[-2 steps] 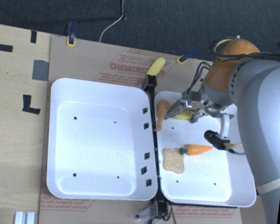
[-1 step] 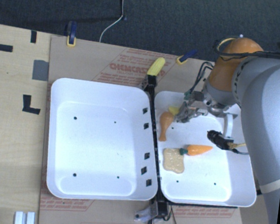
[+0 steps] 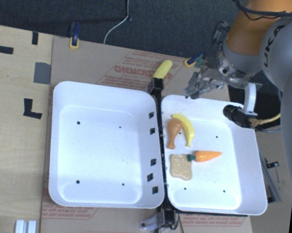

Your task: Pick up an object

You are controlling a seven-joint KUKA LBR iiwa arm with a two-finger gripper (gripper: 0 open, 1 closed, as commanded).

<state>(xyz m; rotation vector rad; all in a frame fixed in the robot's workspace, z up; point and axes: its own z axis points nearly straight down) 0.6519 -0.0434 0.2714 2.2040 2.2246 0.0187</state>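
Two shallow white bins sit side by side on a cardboard sheet point(image 3: 136, 69) laid over the bench. The left bin point(image 3: 101, 150) holds no items. The right bin point(image 3: 232, 194) holds four, grouped toward its left half: a yellow banana point(image 3: 185, 126), curved, lying at the upper left; an orange-brown drumstick-shaped piece point(image 3: 173, 130) just beside and touching the banana on its left; a carrot point(image 3: 207, 156) with a green end, lying to the lower right of the banana; and a tan bread slice point(image 3: 181, 167) touching the carrot's green end from below left. A yellow-handled clamp point(image 3: 160, 73) grips the far end of the seam between the bins.

The gripper point(image 3: 193, 93) hangs above the far rim of the right bin, apart from all four items and above the banana in the view. Nothing lies between its fingers. Whether the jaws stand wide or narrow cannot be told from this angle. The grey arm with its orange band point(image 3: 254, 26) enters from the upper right.
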